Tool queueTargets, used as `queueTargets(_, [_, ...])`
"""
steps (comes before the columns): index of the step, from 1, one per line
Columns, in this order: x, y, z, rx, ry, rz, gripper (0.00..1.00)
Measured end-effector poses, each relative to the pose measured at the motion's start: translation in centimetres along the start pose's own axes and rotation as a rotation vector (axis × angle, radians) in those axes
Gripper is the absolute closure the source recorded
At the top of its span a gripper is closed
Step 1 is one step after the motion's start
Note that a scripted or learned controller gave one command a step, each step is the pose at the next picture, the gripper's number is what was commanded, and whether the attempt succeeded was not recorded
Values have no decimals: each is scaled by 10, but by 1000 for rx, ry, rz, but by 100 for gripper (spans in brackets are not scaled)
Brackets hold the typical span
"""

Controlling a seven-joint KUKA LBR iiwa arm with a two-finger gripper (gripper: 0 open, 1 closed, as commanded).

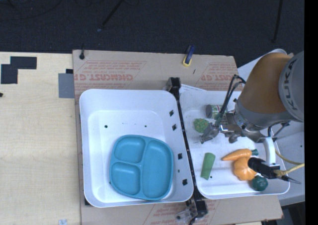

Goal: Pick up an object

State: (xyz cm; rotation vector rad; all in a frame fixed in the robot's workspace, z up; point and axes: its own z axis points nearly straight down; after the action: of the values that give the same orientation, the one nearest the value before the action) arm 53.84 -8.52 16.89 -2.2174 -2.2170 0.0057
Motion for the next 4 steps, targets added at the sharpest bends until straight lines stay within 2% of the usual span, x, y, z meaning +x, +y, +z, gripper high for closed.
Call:
queueTargets(2, [4,-6,83,-4,-2,1,0])
queueTargets(3, [4,-6,71,-3,0,9,100])
queueTargets(4, [-7,-5,15,-6,-1,8,100])
